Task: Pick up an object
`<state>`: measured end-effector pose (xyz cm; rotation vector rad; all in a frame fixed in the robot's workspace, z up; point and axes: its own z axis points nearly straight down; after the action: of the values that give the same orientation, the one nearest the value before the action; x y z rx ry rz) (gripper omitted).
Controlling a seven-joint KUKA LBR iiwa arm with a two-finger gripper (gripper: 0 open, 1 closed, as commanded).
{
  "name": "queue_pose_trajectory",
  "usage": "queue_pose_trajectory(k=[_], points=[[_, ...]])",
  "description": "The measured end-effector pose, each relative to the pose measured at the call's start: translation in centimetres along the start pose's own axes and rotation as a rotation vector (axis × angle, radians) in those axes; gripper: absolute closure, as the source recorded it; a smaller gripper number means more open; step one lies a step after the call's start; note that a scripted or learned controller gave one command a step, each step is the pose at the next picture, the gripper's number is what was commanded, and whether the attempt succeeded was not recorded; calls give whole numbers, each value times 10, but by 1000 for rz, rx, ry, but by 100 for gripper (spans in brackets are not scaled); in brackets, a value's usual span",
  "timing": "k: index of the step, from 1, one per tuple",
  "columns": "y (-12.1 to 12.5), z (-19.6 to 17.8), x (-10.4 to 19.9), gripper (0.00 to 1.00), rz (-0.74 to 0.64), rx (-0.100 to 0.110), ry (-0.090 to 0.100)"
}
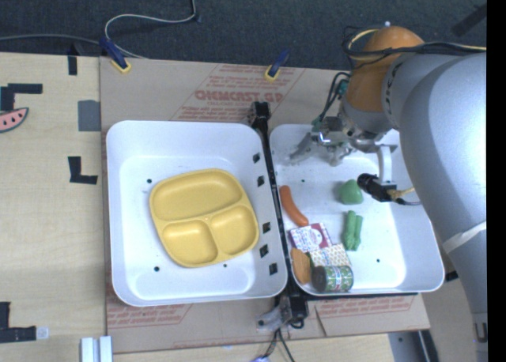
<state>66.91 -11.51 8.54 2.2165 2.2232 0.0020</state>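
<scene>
My gripper hangs over the far end of the right bin, open, its two metal fingers splayed with nothing between them. In the bin below it lie an orange sausage-shaped toy by the left wall, a round green lump, a long green vegetable toy, two small printed packets, a dark can on its side and another orange piece. The nearest things, the sausage toy and the green lump, sit a short way toward the front of the gripper, apart from it.
The left bin holds a yellow divided plate. A black divider runs between the bins. The grey arm with its orange band covers the right bin's right side. Cables lie beyond the bench.
</scene>
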Motion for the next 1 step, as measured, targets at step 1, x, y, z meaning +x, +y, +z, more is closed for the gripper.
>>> queue_pose_trajectory(k=[1], points=[[-79,-1,1,0,2,0,-1]])
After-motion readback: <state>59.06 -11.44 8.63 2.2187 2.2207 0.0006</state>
